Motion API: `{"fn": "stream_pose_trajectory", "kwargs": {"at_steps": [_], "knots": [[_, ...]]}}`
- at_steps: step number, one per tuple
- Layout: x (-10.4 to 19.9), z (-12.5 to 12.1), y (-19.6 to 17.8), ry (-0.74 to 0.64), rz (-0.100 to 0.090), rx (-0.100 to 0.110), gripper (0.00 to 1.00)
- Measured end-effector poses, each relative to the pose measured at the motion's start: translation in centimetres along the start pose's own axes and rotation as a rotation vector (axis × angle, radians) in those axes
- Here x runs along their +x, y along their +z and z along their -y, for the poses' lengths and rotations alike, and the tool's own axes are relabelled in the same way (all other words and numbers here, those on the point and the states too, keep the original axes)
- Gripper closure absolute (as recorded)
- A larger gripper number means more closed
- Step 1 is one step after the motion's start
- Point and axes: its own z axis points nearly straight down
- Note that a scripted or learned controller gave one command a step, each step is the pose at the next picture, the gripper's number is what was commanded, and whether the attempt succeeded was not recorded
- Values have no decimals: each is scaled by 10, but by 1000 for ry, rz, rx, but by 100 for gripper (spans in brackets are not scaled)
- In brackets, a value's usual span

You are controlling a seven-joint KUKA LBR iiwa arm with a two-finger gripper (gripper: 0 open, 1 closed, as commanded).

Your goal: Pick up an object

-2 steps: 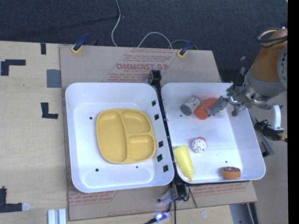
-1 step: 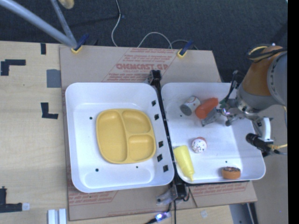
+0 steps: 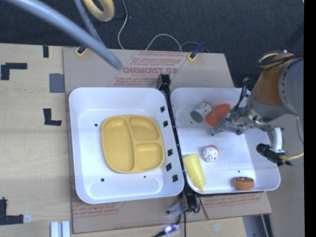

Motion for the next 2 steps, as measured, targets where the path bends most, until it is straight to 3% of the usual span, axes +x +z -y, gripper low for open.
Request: {"fn": "stream_pose_trajectory", "kwargs": {"at_steps": [1,2], "knots": [[-1,-1,-12,-1,3,-4,100],[5,6,-67,0,-1,-4,100]]}}
